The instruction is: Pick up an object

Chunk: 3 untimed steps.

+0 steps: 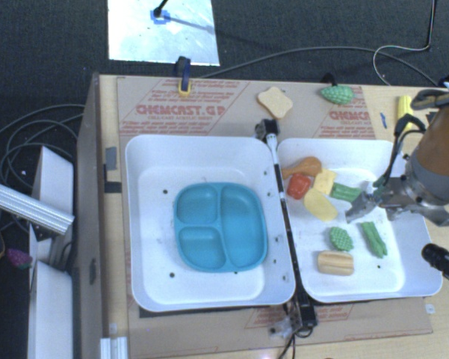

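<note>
The claw (361, 209) hangs low over the right bin (415, 279), at the end of the grey arm (433, 172) that comes in from the right with its orange band above the wrist. Its metal tips are blurred against the white floor, so I cannot tell whether it is released or clenched, and no toy shows between them.

The toy food lies close around it in the right bin. Just left of the claw is a green piece (345, 193), and beside that a pale yellow block (325, 181) and a yellow lemon shape (320, 205). Further left, near the wall between the bins, sit a red pepper (299, 185) and an orange carrot-like piece (303, 166). Just below the claw lies a long green pod (373, 238), with a small knobbly green piece (341, 238) to its left and a tan bread roll (335, 262) in front of that.

The left bin (153, 170) holds a blue divided plate (220, 226), lying flat.

On the bench (209, 103) behind the bins rest a slice of toast (275, 102) and a green leafy toy (337, 94), well apart from the claw
</note>
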Tool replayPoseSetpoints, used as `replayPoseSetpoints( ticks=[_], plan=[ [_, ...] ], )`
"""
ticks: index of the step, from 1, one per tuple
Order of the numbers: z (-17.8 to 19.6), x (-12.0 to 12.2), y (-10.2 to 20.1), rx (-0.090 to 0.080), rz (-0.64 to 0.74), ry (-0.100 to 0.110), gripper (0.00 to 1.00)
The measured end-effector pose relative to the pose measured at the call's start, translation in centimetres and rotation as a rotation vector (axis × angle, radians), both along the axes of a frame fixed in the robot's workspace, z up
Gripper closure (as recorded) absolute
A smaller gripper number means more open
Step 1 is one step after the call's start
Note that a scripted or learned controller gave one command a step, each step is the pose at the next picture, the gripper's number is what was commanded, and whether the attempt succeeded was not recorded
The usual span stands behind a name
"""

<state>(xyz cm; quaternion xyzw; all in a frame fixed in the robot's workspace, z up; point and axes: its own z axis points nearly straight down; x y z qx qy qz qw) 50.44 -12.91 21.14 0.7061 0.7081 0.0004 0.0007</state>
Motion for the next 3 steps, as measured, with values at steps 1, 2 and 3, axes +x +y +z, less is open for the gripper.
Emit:
replayPoseSetpoints(
  ticks=[1, 2, 3],
  plan=[
    [-12.7, 0.6, 1.2, 0.000, -0.001, -0.001, 0.00],
    [-11.7, 0.6, 1.2, 0.000, -0.001, -0.002, 1.00],
    [-2.6, -0.1, 10.2, 0.002, 0.002, -0.002, 1.00]
  ],
)
